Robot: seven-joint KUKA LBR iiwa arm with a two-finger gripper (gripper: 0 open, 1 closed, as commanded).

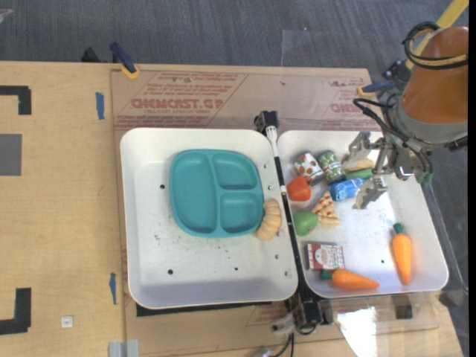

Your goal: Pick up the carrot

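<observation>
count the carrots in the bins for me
2, both in the right bin: one carrot upright by its right wall, another carrot lying along its front edge.

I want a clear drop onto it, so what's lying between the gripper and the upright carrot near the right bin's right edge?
In the camera view, only bare white bin floor lies between the gripper and that carrot; the blue packet sits left of that line.

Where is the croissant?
The croissant lies in the left bin, touching the teal plate's right corner, beside the divider between bins.
</observation>
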